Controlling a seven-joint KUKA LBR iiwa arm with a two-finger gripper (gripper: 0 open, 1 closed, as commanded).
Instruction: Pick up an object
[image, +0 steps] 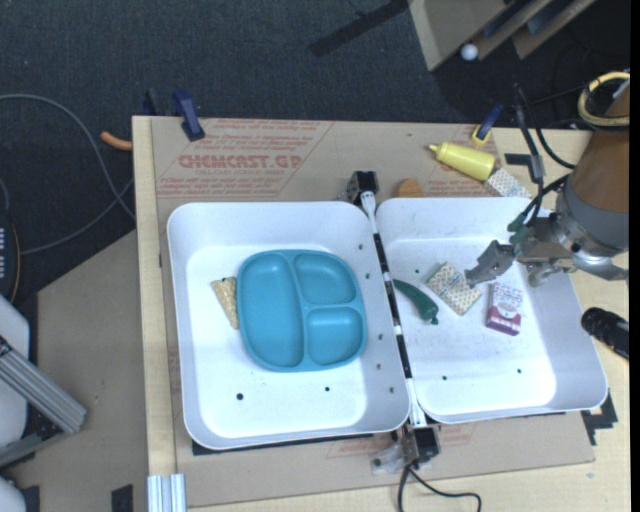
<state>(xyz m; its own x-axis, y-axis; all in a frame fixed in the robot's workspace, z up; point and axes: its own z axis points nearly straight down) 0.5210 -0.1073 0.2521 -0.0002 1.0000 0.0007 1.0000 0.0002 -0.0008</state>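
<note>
The brown board (300, 150) on the table carries red print; its large line reads "CHEMCAST G.P", with the last letters hard to make out. Smaller red lines above and below that word, and more near the board's right end, are too small to read. A packet (505, 307) in the right bin (480, 395) bears red and purple print, also unreadable.

- A yellow bottle (463, 158) lies on the worktop (250, 160) near its far right corner.
- A blue clamp (187, 114) grips the worktop's far edge, toward the left corner.
- A black cable (60, 110) loops over the dark floor (250, 50) beyond the left edge.
</note>
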